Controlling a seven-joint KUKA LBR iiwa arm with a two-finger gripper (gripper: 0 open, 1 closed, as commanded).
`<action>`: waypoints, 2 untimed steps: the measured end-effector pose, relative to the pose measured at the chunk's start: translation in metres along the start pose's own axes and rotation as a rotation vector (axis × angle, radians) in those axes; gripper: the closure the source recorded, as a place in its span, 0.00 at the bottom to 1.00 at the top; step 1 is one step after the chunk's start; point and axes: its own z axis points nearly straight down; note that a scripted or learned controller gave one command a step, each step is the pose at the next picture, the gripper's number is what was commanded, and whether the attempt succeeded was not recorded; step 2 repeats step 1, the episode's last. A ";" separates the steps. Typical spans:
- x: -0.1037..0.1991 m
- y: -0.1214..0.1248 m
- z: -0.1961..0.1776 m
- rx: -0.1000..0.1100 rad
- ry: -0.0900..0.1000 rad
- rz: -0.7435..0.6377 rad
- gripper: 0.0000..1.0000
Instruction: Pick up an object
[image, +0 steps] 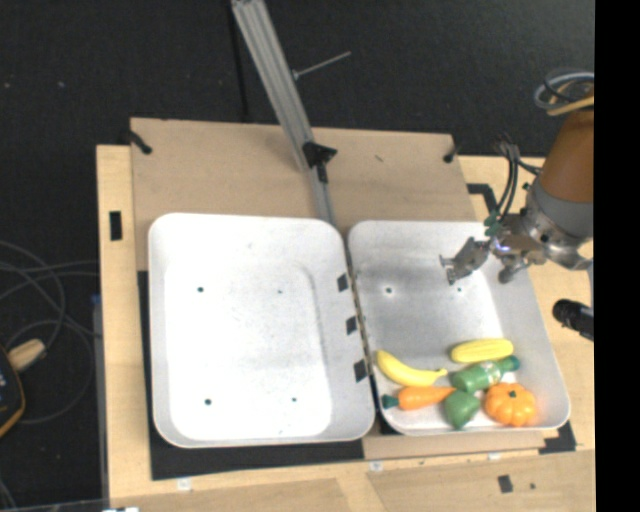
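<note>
Robot gripper (462, 265) above the right bin (420, 250), holding nothing.

I cannot tell its finger state. The toy food sits well apart, clustered at the bin's near edge — a curved banana (405, 370), a yellow piece (482, 350), carrot (425, 397), green vegetables (470, 390) and an orange pumpkin (511, 403). The left bin (245, 330) lies alongside.
</note>
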 end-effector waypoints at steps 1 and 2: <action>0.016 -0.054 0.140 0.001 0.002 -0.006 0.00; 0.016 -0.054 0.140 0.001 0.002 -0.006 0.00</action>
